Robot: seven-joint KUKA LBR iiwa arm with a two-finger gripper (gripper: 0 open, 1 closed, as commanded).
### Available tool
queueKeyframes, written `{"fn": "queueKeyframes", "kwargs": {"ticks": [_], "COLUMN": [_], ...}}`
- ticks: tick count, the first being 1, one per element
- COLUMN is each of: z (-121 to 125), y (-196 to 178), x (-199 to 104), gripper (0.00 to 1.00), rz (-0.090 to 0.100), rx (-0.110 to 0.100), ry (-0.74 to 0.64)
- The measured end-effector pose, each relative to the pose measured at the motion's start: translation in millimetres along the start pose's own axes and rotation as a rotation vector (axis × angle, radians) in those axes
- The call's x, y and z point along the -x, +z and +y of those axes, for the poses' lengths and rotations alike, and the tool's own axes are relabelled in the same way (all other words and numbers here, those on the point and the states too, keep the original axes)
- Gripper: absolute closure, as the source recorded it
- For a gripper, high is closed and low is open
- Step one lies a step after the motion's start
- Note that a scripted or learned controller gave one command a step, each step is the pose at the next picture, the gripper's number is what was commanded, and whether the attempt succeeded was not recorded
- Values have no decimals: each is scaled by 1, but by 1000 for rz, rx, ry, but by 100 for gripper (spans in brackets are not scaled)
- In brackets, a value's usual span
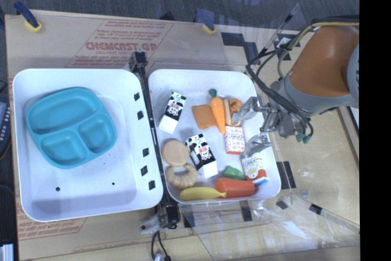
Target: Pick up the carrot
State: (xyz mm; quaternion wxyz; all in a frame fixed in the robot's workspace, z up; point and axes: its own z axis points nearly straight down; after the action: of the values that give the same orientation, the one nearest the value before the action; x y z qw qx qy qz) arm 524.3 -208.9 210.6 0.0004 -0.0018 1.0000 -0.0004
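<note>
Carrot [218,113]: orange, tapered, small green top at its upper end, narrow tip pointing toward the lower frame; lies near upright in the frame, slightly slanted, in the upper middle of the right bin [160,84]. Orange slab [203,116] touches its left side; a pale stick-like item [227,112] lies just beside its right. Red-and-white carton [234,139] sits just below the carrot's tip. Gripper [259,126] at the bin's right side, right of the carrot and apart from it; fingers [247,108] metal, spread apart, one near the upper right of the carton, the other lower, just above a small bottle [252,165]. Nothing seen between them. Arm [317,73] enters from the right of the frame, orange band broad and rounded at upper right, grey wrist below it, cables looping over its upper left. Rest of right bin: two cow-print cartons [174,111] [201,154], a round tan cookie [175,153] over a ring-shaped pastry [181,176], banana [201,193] along the lower wall, red pepper [236,187] beside it, a green item [233,172] above that. Left bin [73,205] holds a blue divided plate [70,126] in its upper half. Both bins rest on the counter [91,40], brown sheet with red print, clamps at the upper edge.
</note>
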Motion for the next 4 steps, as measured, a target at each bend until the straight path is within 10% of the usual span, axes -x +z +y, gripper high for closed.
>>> {"fn": "queueKeyframes", "kwargs": {"ticks": [2,3,4], "z": [0,2,34], "y": [117,104,56], "x": [76,80,89], "gripper": [0,100,100], "rz": [-2,-9,-5], "rx": [2,-1,0], "ry": [168,158,422]}}
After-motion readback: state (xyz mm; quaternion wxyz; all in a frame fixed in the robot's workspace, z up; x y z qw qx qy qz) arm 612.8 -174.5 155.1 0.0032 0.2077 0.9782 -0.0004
